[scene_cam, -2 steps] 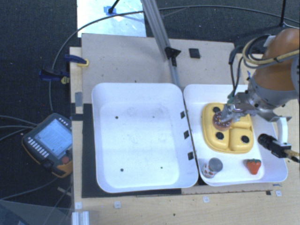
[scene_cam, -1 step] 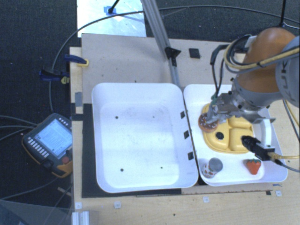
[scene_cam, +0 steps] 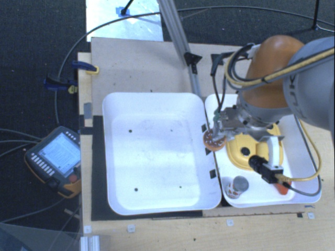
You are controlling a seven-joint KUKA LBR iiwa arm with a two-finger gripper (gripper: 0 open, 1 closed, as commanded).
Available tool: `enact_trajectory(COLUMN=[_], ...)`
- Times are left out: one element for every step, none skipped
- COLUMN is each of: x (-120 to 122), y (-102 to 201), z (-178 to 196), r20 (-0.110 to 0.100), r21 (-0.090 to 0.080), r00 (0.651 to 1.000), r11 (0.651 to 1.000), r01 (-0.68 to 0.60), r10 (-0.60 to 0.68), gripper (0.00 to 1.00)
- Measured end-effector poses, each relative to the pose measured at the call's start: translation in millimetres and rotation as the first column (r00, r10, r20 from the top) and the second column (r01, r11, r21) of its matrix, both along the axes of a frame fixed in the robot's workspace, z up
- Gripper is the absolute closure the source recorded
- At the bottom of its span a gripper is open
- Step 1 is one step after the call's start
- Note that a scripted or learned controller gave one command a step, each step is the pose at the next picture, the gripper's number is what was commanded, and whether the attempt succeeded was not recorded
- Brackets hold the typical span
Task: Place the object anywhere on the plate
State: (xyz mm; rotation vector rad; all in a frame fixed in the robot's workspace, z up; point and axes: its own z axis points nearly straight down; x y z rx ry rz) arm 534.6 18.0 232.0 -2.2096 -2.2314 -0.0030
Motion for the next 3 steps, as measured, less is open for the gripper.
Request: enact_trajectory(x=[-9,-14,-14], y=[50,107,104], z=[-12,-1,-1], r20=[-0.001,0.0,0.0], r21=[0.0,0.001,-0.001], r00=[1.0,1.0,1.0], r11=[1.0,1.0,1.0], r01=[0.0,-0.001,0.005], r10=[0.0,0.001,-0.005], gripper=[1.0,1.0,0.0])
